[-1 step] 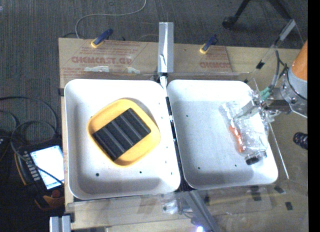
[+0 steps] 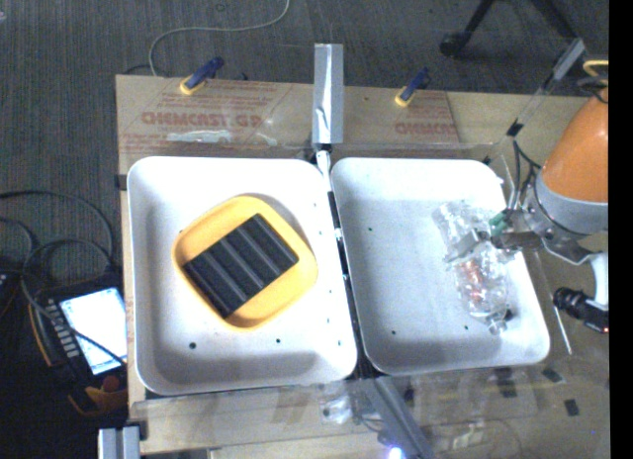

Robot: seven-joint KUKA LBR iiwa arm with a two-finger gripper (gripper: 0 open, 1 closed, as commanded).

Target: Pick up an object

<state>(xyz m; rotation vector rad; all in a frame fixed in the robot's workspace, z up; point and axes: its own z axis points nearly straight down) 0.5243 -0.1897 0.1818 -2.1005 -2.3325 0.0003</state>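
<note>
Camera view looks down at a slant on the bench (image 2: 138, 111), a brown board carrying two shallow white bins side by side. The left bin (image 2: 158, 190) holds a yellow tray-like object with a dark ribbed top (image 2: 245, 259), lying flat and turned at an angle near the bin's middle, well apart from the arm. The right bin (image 2: 396, 200) holds a crumpled clear plastic packet (image 2: 475, 264) with some reddish contents, lying along its right wall. The arm (image 2: 579, 165) reaches in from the right, its orange band over the bin's right rim, and the gripper (image 2: 506, 229) sits just beside or touching the packet's upper part, likely because that packet is the nearest thing to pick. Whether the gripper stands apart or together cannot be told, since the wrist hides it. Two blue-and-yellow clamps (image 2: 201, 74) pin the board at the far edge. Around the bench lies dark carpet (image 2: 59, 12), with cables, a chair base at the far right, and a lit handheld screen (image 2: 84, 323) at the left.
</note>
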